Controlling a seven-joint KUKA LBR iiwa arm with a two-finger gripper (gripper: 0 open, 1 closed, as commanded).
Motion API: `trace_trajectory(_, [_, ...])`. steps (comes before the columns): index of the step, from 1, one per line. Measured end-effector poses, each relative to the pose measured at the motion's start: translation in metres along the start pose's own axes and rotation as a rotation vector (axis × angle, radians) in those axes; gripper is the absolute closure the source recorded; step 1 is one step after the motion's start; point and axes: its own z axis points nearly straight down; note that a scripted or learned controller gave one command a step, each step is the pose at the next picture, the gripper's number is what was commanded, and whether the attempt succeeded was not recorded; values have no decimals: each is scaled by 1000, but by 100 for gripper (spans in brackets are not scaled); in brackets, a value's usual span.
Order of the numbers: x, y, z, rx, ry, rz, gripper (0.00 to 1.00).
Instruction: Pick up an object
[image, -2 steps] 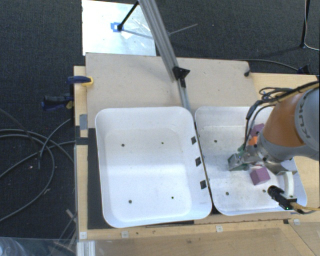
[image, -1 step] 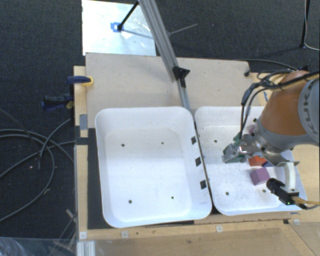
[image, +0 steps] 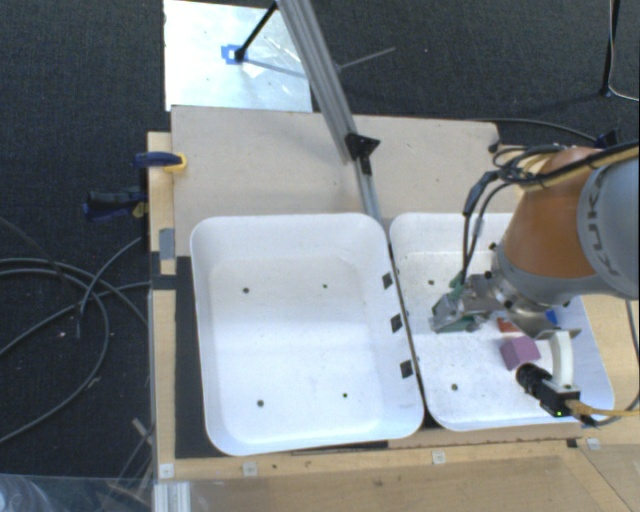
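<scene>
**Toward the view's left of the gripper (image: 452, 312):** a strip of bare floor in the right bin (image: 440, 224), then the two bins' meeting rims, set with black clips (image: 396, 322).
**Past the rims:** left bin (image: 290, 330), open floor throughout.
**Toward the view's right, near the gripper:** purple block (image: 519, 351); small red item (image: 507, 325), partly hidden under the wrist.
**Behind the gripper:** open floor to the back wall, where a slanted metal rod (image: 335, 95) comes down near the rim junction.

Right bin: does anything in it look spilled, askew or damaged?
Nothing stands out. The purple block lies flat inside the right bin, near the gripper, and nothing hangs over the bin's rim.
</scene>
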Motion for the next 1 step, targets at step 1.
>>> trace_trajectory(1, [69, -3, 0, 0, 3, -5, 100])
